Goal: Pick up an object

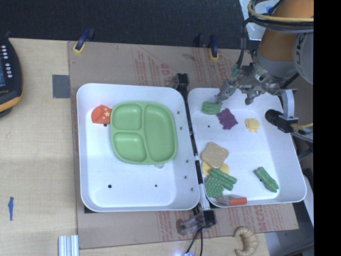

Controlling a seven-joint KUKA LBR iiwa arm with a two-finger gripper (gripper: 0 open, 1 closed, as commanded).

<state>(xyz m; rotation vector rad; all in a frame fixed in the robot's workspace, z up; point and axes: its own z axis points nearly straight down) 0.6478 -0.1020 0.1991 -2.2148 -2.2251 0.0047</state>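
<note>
Fixed overhead view, looking down at a slant on the bench (37, 143). The two white bins lie side by side near the middle of the frame: the left bin (96, 191) toward the view's left, the right bin (282, 159) toward its right. The far edge of the bench runs along the top, against a dark floor. The arm (282, 31) enters at the upper right. The camera stands far enough off to take in both bins whole.

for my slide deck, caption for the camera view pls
Open gripper above a green toy in the right bin; green divided plate in the left.
</note>
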